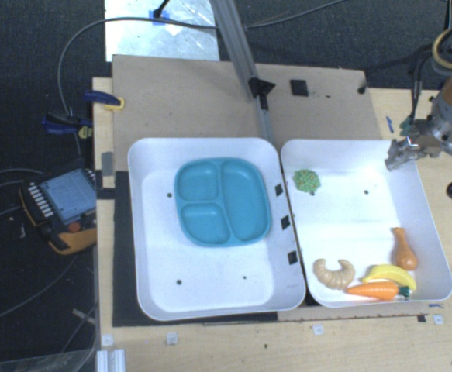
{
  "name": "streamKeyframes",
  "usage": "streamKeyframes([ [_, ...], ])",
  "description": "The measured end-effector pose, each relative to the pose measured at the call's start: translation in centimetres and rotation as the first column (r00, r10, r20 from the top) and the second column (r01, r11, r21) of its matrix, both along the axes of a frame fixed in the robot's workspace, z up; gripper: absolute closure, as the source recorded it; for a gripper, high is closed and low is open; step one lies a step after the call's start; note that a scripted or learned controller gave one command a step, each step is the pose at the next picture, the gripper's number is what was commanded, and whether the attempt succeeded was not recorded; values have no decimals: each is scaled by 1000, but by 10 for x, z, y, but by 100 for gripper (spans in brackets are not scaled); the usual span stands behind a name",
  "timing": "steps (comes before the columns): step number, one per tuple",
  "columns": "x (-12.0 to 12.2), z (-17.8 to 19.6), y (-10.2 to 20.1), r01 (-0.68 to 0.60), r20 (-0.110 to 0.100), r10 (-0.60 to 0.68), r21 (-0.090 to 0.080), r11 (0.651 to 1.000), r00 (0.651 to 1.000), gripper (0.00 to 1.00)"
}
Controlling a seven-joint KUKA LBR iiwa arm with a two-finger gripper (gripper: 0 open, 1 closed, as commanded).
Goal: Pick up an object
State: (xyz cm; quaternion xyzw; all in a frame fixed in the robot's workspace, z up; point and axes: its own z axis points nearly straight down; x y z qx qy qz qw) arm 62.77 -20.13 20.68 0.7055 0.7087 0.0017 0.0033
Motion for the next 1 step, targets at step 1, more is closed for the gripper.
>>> streamKeyframes([
  [1, 2, 54, 0, -1, 1, 1, 0, 1000, 1000, 100],
])
